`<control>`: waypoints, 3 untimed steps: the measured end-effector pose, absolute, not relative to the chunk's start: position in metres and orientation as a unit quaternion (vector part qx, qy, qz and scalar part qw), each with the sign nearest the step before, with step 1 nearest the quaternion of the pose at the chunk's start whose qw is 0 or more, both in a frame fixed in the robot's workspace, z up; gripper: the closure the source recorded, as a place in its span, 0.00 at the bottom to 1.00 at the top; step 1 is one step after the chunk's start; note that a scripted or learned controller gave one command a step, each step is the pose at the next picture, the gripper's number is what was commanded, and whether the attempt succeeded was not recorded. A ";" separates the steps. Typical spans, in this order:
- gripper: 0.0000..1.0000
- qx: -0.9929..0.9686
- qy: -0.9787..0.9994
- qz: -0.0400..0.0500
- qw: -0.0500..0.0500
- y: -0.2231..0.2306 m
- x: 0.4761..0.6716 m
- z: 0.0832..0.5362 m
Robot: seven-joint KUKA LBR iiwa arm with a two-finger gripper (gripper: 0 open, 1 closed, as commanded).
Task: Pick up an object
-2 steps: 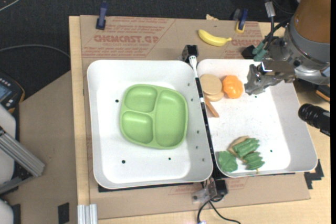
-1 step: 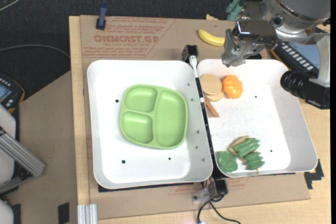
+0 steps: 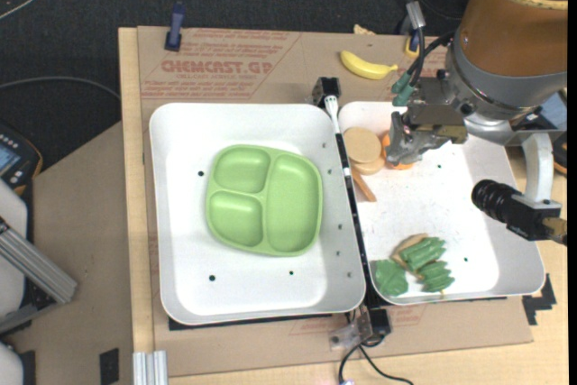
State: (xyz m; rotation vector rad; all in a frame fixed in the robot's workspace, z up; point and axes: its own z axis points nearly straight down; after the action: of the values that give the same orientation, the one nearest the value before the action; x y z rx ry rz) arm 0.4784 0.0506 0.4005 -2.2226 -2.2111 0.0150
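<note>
Treat the orange object [image 3: 403, 160] under the gripper [image 3: 403, 153] as your likely target. Expect it to be light and stiff, probably smooth plastic play food, so it may slip under a shallow pinch; take it across its narrow width, low on the body. It is mostly covered by the gripper, and you can make out no more than a bright orange patch. It lies near the far edge of the right bin [image 3: 491, 270], just beside a round tan disc [image 3: 364, 146] and a thin brown stick [image 3: 362, 186].

You cannot tell from this view whether the jaws are apart or together; the fingertips are down among the items and blurred. Do not assume a hold.

Note the green leafy pieces [image 3: 416, 264] at the near side of the same bin, well apart from the gripper. The left bin [image 3: 180, 275] holds a green divided plate [image 3: 266, 199]. A banana [image 3: 366, 64] lies on the cardboard beyond the bins.
</note>
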 end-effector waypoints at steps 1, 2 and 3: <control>1.00 -0.706 -0.708 0.001 0.001 0.072 0.479 0.403; 1.00 -0.710 -0.704 0.002 0.001 0.005 0.479 0.388; 1.00 -0.704 -0.710 -0.006 -0.003 0.072 0.480 0.482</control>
State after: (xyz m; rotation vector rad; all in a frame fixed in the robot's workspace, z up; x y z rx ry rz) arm 0.4799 0.0724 0.4816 -2.2169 -2.2350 -0.0184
